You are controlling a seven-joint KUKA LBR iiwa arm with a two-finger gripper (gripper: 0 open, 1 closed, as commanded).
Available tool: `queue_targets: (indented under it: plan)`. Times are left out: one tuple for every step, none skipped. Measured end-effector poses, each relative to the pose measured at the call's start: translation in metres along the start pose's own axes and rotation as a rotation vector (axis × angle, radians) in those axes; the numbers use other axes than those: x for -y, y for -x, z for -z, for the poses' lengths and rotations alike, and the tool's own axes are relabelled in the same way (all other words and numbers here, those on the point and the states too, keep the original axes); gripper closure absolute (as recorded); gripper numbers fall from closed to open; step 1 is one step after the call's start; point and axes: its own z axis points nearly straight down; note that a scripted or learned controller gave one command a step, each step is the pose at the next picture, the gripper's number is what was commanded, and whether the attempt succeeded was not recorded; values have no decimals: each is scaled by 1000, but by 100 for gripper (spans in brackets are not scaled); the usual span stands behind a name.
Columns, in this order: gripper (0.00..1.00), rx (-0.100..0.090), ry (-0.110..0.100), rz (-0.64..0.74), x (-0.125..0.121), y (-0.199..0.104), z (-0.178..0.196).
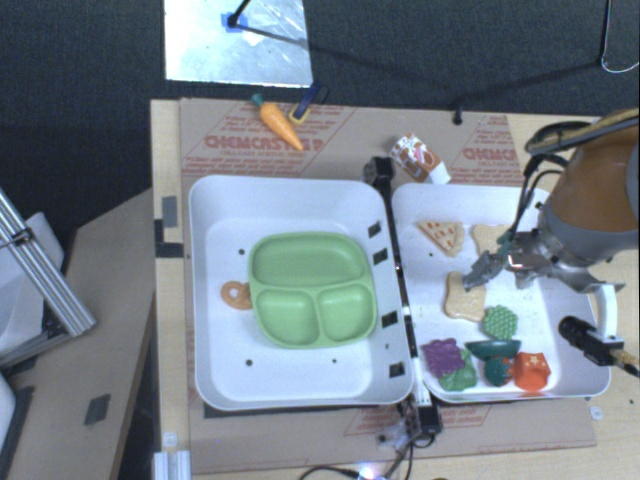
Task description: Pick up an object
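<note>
From the fixed camera above, the grey arm with its orange band comes in from the right and hangs over the right-hand shallow white bin (pixel 570 383). Its claw (pixel 483 271) points leftward and down, low over the bin floor; the dark fingers are blurred together, so how far they stand apart cannot be told, and nothing can be made out between them.

Just below the claw lies a pale tan toast-shaped toy slice (pixel 463 299), its upper edge at or under the fingertips; whether they touch it is unclear. Up and to the left of the claw sits a tan triangular wedge with red dots (pixel 442 235), and just above the claw a small pale cracker-like piece (pixel 488 236). Below and slightly right of the claw is a round knobbly green toy (pixel 499 321). Further down, along the near wall of the bin, stand a purple grape cluster (pixel 441 352), a dark teal piece (pixel 493 348) and an orange-red block (pixel 532 369).

Well to the left of the claw, in the left white bin (pixel 215 268), rests a light green three-compartment plastic plate (pixel 310 288), with a small orange pretzel-shaped ring (pixel 236 294) beside its left edge.

Far up and left of the claw, on the brown cardboard-covered surface (pixel 340 138) beyond the bins, lies an orange toy carrot (pixel 280 125); a small red-and-white packet (pixel 418 158) sits nearer, above the gap between the bins.
</note>
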Motion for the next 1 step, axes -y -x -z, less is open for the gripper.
queue_targets:
  plan:
    - [0,0,1,0,-8,-3,-46]
